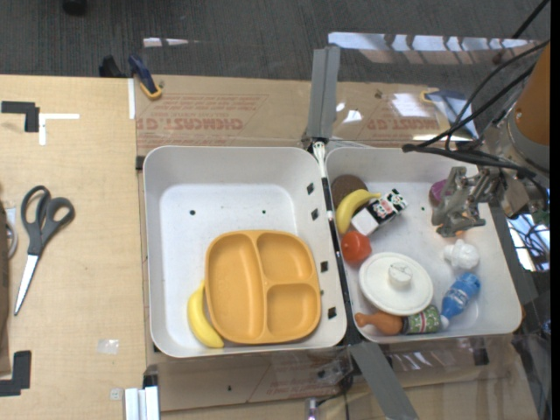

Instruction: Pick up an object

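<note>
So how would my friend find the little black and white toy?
Look in the right bin, the crowded one. Near its upper left lies a banana, and the black and white toy rests against the banana's right side. Its neighbours are yellow, brown and red, but it alone is patched like a cow.

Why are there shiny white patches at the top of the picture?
In the camera view, light glares off the clear panels behind the right bin; the gripper looks slightly blurred; the yellow divided plate is sharp and evenly lit.
</note>
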### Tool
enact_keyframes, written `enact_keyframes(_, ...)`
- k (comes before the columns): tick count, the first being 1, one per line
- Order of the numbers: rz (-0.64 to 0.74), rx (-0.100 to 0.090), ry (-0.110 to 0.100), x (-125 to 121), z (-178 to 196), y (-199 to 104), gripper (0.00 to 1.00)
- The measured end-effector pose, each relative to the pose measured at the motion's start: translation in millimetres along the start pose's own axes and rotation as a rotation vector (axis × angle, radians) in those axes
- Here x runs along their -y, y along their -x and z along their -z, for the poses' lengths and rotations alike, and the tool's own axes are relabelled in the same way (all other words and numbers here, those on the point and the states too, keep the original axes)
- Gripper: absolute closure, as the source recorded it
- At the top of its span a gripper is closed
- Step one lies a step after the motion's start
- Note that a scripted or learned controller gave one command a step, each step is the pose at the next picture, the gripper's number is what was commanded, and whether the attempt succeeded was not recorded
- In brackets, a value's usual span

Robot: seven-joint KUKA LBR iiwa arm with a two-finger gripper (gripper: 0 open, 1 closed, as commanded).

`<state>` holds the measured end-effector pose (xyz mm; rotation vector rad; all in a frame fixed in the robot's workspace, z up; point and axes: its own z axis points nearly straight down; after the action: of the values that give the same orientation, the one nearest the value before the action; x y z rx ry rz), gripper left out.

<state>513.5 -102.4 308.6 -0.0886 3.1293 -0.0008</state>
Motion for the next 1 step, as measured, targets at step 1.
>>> enact_keyframes(1,0.071,-0.007,0.001,15.9,-178.1,-2.5,1.0)
